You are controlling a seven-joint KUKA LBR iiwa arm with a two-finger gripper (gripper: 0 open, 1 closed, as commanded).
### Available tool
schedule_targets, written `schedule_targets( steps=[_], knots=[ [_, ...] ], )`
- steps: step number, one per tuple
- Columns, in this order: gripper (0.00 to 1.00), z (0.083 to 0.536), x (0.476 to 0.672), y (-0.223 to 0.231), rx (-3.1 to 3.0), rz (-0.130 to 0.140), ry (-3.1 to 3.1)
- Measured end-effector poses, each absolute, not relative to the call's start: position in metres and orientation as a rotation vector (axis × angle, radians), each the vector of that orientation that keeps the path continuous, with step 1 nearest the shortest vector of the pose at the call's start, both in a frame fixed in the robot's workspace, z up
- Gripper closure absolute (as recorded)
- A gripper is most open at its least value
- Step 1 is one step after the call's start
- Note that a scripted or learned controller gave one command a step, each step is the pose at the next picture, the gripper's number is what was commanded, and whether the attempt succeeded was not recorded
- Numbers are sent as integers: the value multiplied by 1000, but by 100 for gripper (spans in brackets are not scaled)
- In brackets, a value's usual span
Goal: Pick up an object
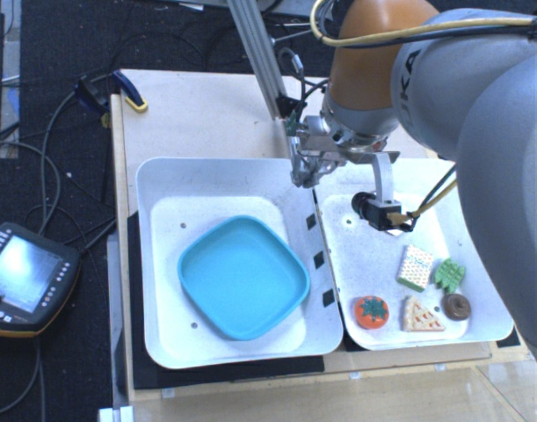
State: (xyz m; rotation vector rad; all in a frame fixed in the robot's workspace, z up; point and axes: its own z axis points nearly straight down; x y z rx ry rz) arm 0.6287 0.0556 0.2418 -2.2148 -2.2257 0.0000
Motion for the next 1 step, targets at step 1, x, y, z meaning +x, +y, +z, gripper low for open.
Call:
schedule_targets(
  steps=[1],
  knots=[
    [100,239,645,99,-2217,0,-2225]
  ],
)
